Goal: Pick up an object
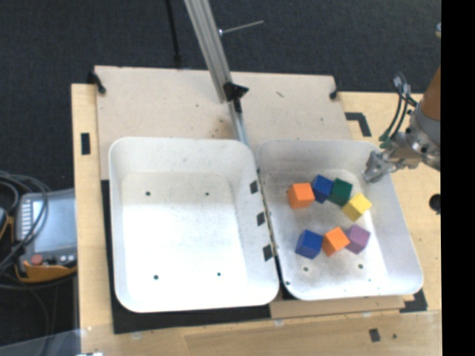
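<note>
The left bin (185, 221) is seated on the bench (171, 102), edge to edge with the right bin (393, 273); no blocks are seen in it. A metal strut (208, 43) is mounted behind the bins and rises at a slant toward the top of the view, presumably as a fixture support.

All candidate objects are held in the right bin, in two loose groups. In the upper group, an orange block (300, 195) is set furthest left, touching or just beside a blue block (322, 188); a green block (341, 191) is pressed against the blue one, and a yellow block (357, 206) lies just below and right of the green. In the lower group, a second blue block (309, 243), a second orange block (335, 239) and a purple block (358, 238) are packed in a short row. Because the blocks are crowded, little finger clearance is judged to be available between neighbours; the yellow block is judged the most exposed.

The gripper (373, 170) is positioned at the right bin's upper right rim, near the yellow block but apart from it. Nothing is seen to be held. The finger spacing cannot be told from this view.
</note>
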`<state>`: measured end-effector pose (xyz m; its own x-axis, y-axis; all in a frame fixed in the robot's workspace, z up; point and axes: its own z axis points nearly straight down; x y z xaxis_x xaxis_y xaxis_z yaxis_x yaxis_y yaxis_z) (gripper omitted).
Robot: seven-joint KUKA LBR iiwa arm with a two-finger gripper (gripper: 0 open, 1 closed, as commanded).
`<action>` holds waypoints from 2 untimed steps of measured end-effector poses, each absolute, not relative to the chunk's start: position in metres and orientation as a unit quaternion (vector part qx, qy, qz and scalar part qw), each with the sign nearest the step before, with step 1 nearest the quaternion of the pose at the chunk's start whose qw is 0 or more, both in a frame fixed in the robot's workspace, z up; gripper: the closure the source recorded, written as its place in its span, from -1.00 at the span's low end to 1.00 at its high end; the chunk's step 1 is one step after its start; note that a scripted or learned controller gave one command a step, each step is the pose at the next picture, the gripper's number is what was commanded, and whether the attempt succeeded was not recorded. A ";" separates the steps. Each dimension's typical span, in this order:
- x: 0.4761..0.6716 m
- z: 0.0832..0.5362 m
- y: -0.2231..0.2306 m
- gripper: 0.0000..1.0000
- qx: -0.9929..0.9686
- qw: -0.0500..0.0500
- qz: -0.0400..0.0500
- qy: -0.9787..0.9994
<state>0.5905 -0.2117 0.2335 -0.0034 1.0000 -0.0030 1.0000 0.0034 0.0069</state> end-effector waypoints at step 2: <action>0.602 0.284 -0.162 1.00 0.705 0.002 0.001 0.710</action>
<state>0.6021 -0.1622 0.2835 -0.0070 1.0000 -0.0010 1.0000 0.0070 0.0045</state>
